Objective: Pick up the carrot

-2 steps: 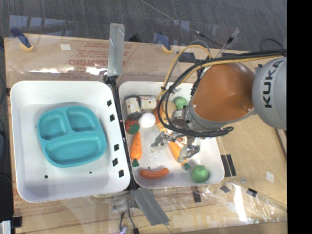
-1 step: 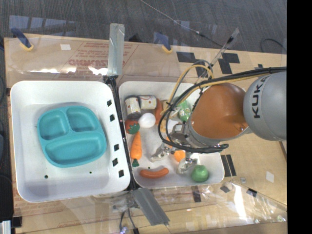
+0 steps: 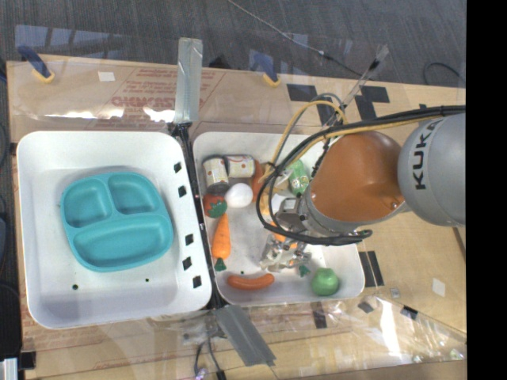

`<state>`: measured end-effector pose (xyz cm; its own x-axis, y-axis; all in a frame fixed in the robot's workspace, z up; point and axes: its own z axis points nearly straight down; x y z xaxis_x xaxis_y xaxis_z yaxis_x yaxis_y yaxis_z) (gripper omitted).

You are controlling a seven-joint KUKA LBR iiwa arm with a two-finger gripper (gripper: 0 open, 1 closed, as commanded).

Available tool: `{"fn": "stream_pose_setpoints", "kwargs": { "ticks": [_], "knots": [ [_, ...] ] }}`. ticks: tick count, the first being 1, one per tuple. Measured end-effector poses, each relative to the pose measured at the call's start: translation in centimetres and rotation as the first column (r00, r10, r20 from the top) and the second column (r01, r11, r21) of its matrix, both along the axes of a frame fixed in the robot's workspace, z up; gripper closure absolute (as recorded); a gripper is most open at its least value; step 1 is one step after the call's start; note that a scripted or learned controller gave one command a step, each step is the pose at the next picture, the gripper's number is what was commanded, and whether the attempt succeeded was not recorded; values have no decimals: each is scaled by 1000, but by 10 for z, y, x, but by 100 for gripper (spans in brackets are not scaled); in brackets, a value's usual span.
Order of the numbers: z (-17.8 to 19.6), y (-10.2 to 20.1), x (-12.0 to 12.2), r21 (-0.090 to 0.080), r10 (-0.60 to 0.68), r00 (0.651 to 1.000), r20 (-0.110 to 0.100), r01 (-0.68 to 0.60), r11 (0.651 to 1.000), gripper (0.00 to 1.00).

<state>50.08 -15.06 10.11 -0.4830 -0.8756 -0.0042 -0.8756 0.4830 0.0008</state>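
Nearest the lens: the KUKA arm's orange wrist band [image 3: 354, 176], looming over the right bin [image 3: 352, 287] and hiding part of it. Below it the gripper [image 3: 283, 253] sits low in the bin w/ metal parts showing, but whether it's open or shut: can't tell, too cluttered; nothing visibly held. Carrot [image 3: 221, 239] lies at approx 9 o'clock from the gripper, near but apart, against the bin's left wall. Long axis runs roughly 12–6, green top end up by a white egg [image 3: 238, 195], tip pointing down toward a red sausage [image 3: 250, 280] at 6. Green lime [image 3: 325, 281] sits at the gripper's 4 o'clock. Judgement: the move needs a short shift toward 9, closing across the carrot's narrow width. Left bin holds a teal divided plate [image 3: 117, 219].
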Motion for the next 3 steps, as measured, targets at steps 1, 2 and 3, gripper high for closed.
{"fn": "stream_pose_setpoints", "kwargs": {
  "ticks": [1, 2, 3],
  "knots": [
    [69, 6, 48, -5, 188, 982, 3, -188, 982, 100],
    [46, -23, -25, 0, 300, 954, -5, -300, 954, 100],
    [121, 37, -15, -4, 86, 996, 4, -86, 996, 100]
  ]
}}
